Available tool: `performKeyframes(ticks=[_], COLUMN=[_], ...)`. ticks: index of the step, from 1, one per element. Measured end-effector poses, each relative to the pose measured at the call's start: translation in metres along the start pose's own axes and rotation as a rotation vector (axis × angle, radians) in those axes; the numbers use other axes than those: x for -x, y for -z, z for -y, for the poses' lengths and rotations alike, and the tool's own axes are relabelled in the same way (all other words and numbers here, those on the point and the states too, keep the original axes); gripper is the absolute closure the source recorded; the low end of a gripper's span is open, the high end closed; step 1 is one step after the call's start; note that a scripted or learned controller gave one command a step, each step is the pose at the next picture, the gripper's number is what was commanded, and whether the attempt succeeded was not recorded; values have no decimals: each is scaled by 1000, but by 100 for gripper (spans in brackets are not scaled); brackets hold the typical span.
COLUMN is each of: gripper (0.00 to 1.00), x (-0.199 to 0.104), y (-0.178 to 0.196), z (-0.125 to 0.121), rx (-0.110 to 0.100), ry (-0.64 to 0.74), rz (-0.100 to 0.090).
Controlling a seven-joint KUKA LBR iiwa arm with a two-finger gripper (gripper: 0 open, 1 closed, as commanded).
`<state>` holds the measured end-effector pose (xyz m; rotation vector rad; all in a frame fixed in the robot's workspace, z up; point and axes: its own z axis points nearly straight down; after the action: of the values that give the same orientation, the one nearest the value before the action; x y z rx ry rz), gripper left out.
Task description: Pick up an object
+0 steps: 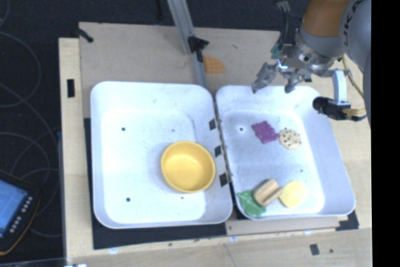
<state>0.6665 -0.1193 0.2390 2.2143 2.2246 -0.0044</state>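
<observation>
Above the right bin (325, 134), my gripper (275, 80) hangs with its two fingers spread apart and nothing between them, poised over the bin's far rim at about twelve o'clock of its floor. The likely picks lie below: a purple piece (264, 131) near the bin's centre with a speckled cookie (289, 138) just beside it at its three o'clock, both well apart from the cluster at six o'clock, where a tan block (266, 191) leans across a green piece (248, 202) beside a yellow round (292, 194). The left bin (119, 115) carries a yellow bowl (187, 166). I judge the purple piece the easier target, lying flat and clear of the walls; nothing is yet lifted.
</observation>
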Motion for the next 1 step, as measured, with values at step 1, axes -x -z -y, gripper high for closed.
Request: performKeyframes(ticks=[1], gripper=[0], x=[0], y=[0], z=[0], rx=[0], ry=[0], rz=[0])
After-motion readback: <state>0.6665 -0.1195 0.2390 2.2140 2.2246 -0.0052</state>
